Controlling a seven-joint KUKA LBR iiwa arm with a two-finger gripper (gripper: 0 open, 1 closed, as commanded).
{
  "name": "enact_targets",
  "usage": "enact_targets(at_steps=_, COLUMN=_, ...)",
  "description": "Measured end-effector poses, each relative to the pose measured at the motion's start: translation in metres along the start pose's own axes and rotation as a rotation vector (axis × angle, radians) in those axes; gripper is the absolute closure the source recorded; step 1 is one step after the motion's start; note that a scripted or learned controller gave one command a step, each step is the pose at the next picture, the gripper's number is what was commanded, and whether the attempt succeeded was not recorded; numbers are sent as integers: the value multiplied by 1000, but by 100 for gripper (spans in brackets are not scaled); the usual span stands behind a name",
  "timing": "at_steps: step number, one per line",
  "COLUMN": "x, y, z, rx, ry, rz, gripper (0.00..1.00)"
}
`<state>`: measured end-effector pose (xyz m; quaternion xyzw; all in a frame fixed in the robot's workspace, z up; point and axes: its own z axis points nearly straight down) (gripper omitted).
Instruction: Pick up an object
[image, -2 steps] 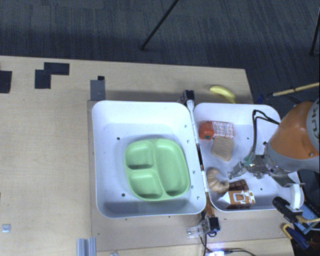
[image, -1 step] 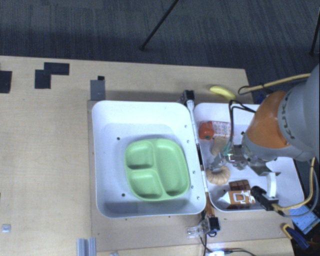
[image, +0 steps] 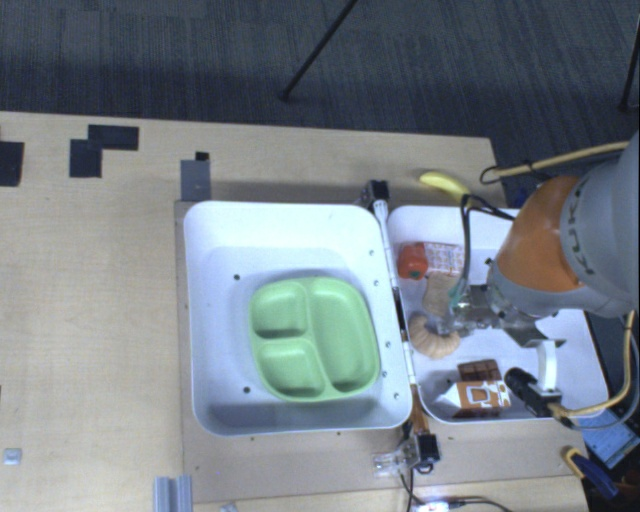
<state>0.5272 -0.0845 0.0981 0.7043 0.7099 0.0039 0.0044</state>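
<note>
My gripper (image: 452, 318) is low over the left part of the right bin (image: 590, 372). It hangs directly above a tan round bun-like object (image: 436, 343) and partly covers a pale beige item (image: 438, 292) behind it. A red tomato-like object (image: 412, 262) and a clear packet with a printed label (image: 445, 257) lie at the bin's far left. A brown and white box (image: 479, 387) lies near the bin's front wall. The arm's orange band (image: 535, 245) hides the bin's middle.
The left bin (image: 215, 240) holds a green divided plate (image: 313, 337). A yellow banana-shaped thing (image: 441, 182) lies on the bench behind the right bin. Black markers sit on the bench at far left.
</note>
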Motion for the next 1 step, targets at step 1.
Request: enact_targets(at_steps=1, x=72, y=24, z=-87, rx=8, ry=3, rz=2, gripper=100)
